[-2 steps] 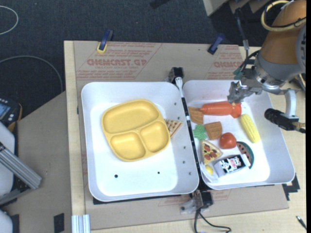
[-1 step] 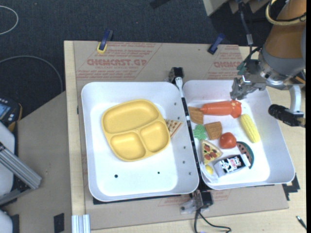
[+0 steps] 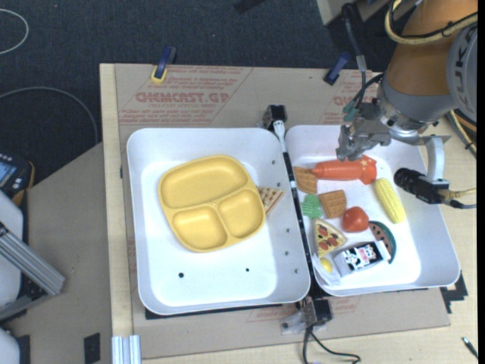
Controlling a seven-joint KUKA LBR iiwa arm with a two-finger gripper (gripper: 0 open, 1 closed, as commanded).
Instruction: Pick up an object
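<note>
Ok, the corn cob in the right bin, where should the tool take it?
Grip the corn cob across its middle, coming straight down from above. It lies flat and slightly slanted, with bare bin floor on its right and the tomato to its lower left, so close across its narrow width.

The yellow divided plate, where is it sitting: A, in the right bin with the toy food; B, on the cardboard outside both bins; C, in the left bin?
C: the yellow divided plate lies flat inside the left bin, while the toy corn and tomato are in the right bin.
</note>
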